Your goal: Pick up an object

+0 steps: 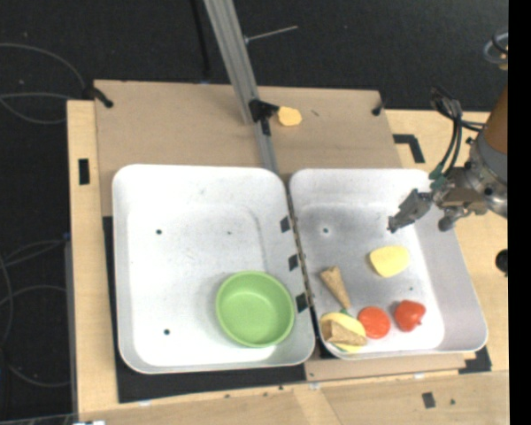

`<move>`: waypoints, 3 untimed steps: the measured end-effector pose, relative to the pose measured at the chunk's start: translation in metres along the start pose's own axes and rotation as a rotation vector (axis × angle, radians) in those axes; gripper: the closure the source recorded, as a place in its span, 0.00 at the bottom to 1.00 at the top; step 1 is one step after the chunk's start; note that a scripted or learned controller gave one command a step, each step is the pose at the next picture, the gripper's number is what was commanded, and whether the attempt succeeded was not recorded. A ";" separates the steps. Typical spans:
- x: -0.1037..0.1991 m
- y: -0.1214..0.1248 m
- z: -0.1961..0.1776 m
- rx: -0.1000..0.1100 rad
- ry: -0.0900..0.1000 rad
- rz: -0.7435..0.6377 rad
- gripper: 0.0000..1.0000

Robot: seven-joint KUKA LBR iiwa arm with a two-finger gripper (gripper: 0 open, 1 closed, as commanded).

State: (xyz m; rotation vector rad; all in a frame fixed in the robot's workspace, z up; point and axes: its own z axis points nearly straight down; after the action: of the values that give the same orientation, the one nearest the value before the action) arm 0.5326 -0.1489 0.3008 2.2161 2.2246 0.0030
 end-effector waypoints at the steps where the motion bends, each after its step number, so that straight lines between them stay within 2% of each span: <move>1: 0.000 0.000 0.000 0.000 0.000 0.001 0.00; 3: -0.014 -0.015 0.103 0.007 -0.001 0.005 0.00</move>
State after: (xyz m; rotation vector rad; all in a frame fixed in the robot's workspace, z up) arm 0.5176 -0.1631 0.1977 2.2246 2.2217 -0.0066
